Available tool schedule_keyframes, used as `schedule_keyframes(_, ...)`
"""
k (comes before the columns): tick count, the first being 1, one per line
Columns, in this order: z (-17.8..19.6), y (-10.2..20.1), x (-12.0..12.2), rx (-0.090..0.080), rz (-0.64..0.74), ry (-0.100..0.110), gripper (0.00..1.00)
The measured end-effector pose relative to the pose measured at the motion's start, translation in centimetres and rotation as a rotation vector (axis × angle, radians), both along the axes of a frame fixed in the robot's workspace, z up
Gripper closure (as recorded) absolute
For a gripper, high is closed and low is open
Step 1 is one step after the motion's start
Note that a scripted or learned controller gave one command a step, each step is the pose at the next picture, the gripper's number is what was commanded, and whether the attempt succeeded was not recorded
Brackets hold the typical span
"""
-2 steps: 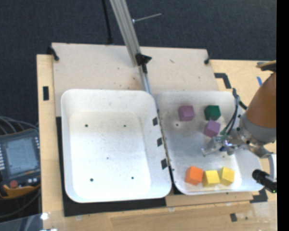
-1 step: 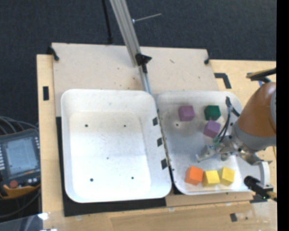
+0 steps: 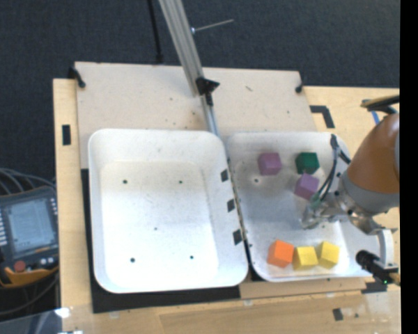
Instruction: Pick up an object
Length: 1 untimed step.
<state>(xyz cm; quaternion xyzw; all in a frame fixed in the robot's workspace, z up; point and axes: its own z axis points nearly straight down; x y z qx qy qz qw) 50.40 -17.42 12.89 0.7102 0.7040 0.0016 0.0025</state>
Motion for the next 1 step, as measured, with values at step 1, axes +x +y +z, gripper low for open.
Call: schedule_keyframes(1, 5.49, -0.33, -0.84, -0.001, 0.001, -0.001, 1.0)
